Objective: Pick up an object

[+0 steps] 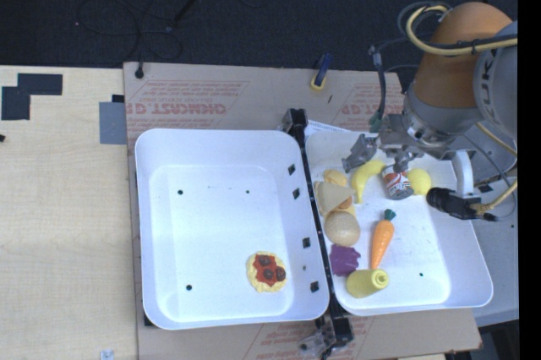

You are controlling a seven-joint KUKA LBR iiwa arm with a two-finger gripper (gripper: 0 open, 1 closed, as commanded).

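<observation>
small silver-red can [396, 182], under gripper [390, 157]

**Colours on the bench and in the two bins**

The left shallow white plastic bin [169, 206] holds a round yellow toy pizza [266, 272] dotted with red and dark toppings. In the right shallow white plastic bin [461, 265] lie an orange toy carrot [381, 242] with a green top, a purple toy piece [343, 259], a yellow-green cylinder [366, 282], a tan rounded toy [342, 227], a yellow toy banana [366, 175] and a silver-and-red can [396, 182]. The bench is pale brown cardboard [211, 100] with red print. The grey arm [499, 88] bears an orange band [461, 54].
</observation>
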